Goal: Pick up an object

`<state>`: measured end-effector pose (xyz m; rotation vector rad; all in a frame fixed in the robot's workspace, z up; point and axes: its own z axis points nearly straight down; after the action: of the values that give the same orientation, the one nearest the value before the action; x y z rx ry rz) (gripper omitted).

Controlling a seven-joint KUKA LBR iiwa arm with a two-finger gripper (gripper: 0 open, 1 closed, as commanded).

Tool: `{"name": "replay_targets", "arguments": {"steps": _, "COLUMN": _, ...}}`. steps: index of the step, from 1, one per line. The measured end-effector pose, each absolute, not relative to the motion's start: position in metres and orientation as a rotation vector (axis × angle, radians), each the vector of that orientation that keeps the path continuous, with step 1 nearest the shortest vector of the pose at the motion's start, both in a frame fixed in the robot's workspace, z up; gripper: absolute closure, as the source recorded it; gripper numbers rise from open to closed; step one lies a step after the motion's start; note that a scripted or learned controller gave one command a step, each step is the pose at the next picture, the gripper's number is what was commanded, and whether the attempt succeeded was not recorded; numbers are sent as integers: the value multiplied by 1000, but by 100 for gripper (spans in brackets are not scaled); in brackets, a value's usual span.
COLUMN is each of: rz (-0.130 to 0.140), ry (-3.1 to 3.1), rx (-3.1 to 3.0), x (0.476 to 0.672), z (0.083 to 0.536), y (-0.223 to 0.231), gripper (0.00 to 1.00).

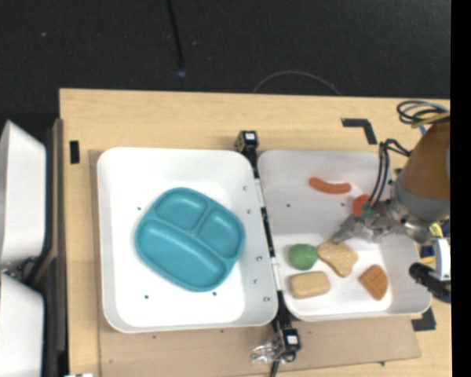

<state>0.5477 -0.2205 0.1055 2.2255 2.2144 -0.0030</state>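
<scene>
Pale wood makes the desk (180, 120), and on it two shallow white bins lie side by side. I take the right bin (298, 171) as the landmark. Along its near edge lie a tan bread roll (308, 284) and, toward the arm's side, an orange-brown piece shaped like a small slice (374, 281). A little farther in from that edge are a green round object (302, 256) and a beige piece like a slice of toast (338, 258); these two lie just beside each other, and the toast piece is just beyond the roll. Near the middle of the bin, on the arm's side, the tool (353, 228) hangs low over the floor of the bin, just beyond the toast piece. If its fingers are wide or narrow I cannot tell, and nothing is seen between them. Just behind the tool a small red object (361, 205) shows. Toward the far edge of the bin lies an orange-red sausage (330, 185). Beside the right bin, on the side away from the arm, the left bin (125, 171) holds a teal divided plate (190, 238).
</scene>
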Motion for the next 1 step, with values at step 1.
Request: {"name": "replay_targets", "arguments": {"steps": 1, "rz": 5, "ry": 2209, "rx": 2223, "x": 550, "z": 121, "y": -221, "gripper": 100}}
